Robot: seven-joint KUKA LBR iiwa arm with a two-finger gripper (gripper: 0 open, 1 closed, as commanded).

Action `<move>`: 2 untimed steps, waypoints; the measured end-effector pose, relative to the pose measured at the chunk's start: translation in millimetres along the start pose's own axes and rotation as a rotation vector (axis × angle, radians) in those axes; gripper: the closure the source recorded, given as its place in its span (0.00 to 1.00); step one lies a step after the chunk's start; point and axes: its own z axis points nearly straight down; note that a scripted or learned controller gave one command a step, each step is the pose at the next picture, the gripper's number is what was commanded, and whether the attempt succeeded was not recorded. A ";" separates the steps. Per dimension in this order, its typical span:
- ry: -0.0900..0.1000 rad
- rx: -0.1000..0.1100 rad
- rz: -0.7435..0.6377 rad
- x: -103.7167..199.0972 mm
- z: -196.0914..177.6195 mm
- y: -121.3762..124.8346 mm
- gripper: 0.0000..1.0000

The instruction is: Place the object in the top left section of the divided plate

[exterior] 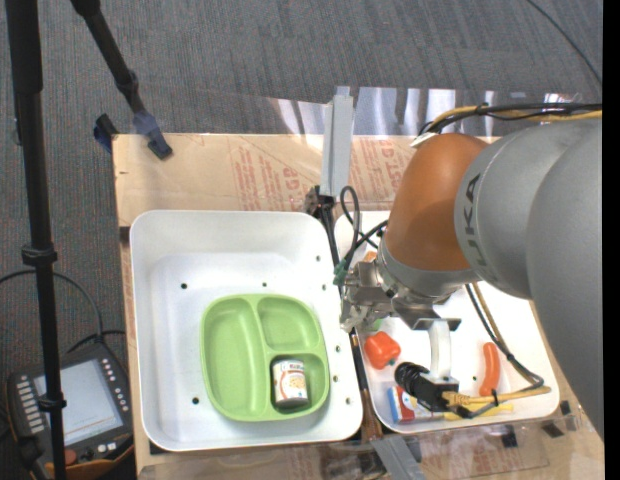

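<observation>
From the camera view, my end effector (362,313) hangs over the left edge of the right bin (535,353), just above an orange lump (381,348). I cannot tell how far open it is, and I see nothing in it. I take the lump as the object to move, though a small printed jar (290,382) stands in the green divided plate (208,368), in the section nearest the left bin's (190,243) front right corner.

To do this well, I should drop straight onto the lump, centred, lift clear of both bin walls where they meet, then travel to the plate's far left section and lower well away from the jar and the ridges.

Both bins sit on a table (220,173) topped with a pale, red-printed board. Around it are grey carpet (290,38), a black stand (30,168) and a pendant screen (85,398) by the table's front left corner.
</observation>
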 end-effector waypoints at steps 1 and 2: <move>0.002 -0.003 0.324 -14.8 18.0 -11.6 1.00; 0.002 -0.005 0.311 -20.4 17.7 22.4 1.00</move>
